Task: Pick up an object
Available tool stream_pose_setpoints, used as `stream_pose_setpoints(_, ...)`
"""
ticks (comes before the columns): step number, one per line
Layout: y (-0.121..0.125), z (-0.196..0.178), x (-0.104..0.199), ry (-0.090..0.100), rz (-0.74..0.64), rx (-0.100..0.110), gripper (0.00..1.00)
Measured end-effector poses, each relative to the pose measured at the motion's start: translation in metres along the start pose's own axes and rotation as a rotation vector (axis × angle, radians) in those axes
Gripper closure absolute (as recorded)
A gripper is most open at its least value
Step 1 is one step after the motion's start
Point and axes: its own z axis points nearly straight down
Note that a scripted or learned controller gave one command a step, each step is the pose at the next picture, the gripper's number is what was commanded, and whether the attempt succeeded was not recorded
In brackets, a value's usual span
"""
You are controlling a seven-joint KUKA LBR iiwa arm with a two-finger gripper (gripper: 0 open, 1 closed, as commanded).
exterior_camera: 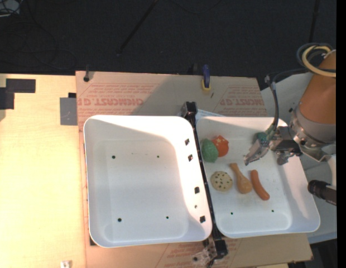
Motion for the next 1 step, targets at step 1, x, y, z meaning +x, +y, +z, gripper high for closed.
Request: stream_pose_setpoints(1, -0.0089, 0.1893, 0.0057, -0.001, 0.001, 0.001, 0.00)
